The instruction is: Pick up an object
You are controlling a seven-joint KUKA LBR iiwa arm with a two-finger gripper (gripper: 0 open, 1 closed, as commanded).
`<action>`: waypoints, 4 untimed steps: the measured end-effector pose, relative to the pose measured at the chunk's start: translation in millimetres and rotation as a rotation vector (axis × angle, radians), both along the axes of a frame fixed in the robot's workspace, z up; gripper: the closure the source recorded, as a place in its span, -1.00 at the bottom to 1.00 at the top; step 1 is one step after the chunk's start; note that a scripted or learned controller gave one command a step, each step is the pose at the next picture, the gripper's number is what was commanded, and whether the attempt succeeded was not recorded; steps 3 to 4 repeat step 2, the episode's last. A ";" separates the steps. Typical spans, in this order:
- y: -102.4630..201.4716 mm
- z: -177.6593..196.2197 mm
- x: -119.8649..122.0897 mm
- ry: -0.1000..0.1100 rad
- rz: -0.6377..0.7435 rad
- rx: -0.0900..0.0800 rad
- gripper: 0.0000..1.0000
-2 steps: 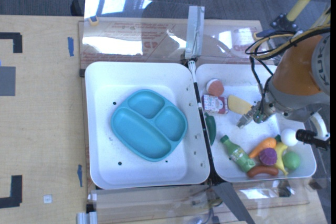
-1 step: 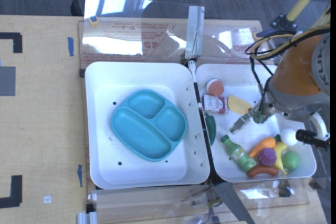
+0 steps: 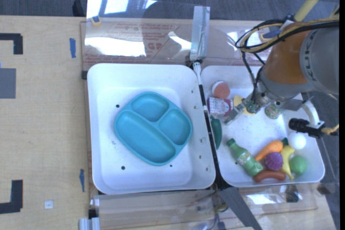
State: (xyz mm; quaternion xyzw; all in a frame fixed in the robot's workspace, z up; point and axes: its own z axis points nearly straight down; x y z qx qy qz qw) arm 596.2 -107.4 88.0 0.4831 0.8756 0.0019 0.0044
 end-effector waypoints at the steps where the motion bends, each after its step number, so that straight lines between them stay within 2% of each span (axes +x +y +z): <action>1: -12.6 -0.7 34.9 0.000 -0.208 0.001 -1.00; 2: 19.2 98.8 56.4 0.003 -0.162 0.001 -1.00; 4: 19.2 98.8 56.4 0.003 -0.162 0.001 -1.00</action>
